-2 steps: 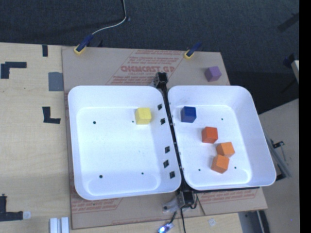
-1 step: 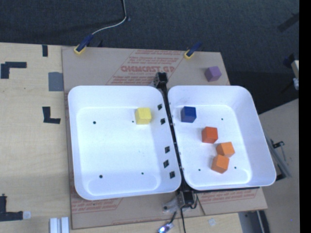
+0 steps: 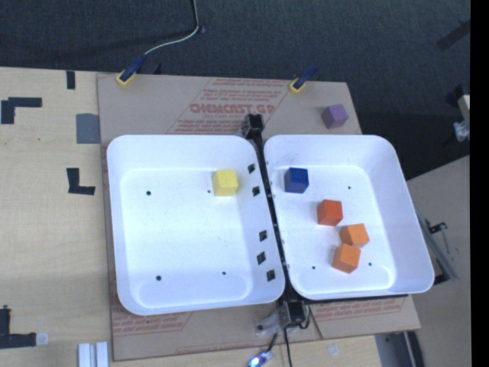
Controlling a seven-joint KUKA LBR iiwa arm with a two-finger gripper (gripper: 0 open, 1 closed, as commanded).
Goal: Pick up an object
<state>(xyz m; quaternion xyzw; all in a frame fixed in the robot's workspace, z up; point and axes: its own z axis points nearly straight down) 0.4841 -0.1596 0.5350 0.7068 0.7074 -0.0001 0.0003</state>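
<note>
A yellow cube (image 3: 225, 182) lies in the left bin (image 3: 130, 228), near its upper right part. The right bin (image 3: 397, 228) holds a blue cube (image 3: 296, 180) at its upper left. Below that sits a red-orange cube (image 3: 329, 212), then two orange cubes (image 3: 354, 235) (image 3: 345, 258) close together toward the bin's lower middle. All cubes rest on the bin floors, apart from the walls.
A purple cube (image 3: 334, 116) lies outside the bins on the cardboard sheet (image 3: 229, 105), above the right bin. Two yellow-and-blue clamps (image 3: 130, 70) (image 3: 303, 79) hold the sheet's far edge. Black clips (image 3: 263, 235) run along the seam between the bins.
</note>
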